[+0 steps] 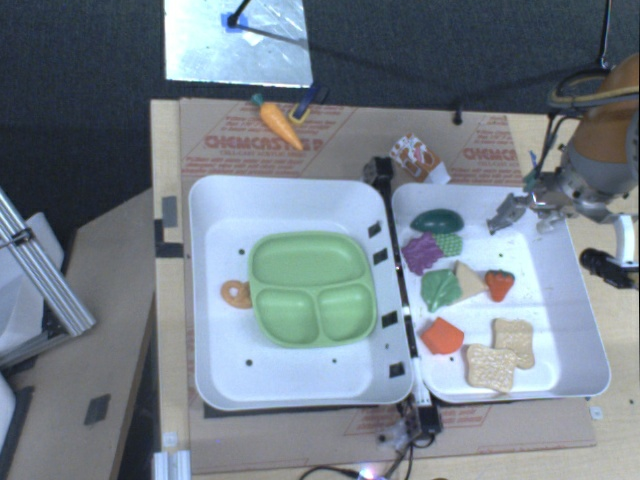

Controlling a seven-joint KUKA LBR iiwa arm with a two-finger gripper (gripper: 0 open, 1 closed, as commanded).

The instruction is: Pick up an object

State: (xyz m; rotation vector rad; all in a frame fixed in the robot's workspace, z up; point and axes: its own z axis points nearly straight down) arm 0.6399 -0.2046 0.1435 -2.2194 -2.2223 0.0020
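Nothing is held yet: the gripper (512, 211) is seen above the right bin (590, 353), finger state cannot be told, with the toy strawberry (499, 284) just below and the dark green piece (437, 221) to its left, so the pick remains undone.

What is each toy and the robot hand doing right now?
end effector: hovering over the right bin's top edge, holding nothing
green tray: flat in the left bin
pretzel: lying beside the tray's left edge
carrot: lying outside the bins, on the bench
strawberry: lying in the right bin
two bread slices: flat, touching each other
purple toy: lying near the divider
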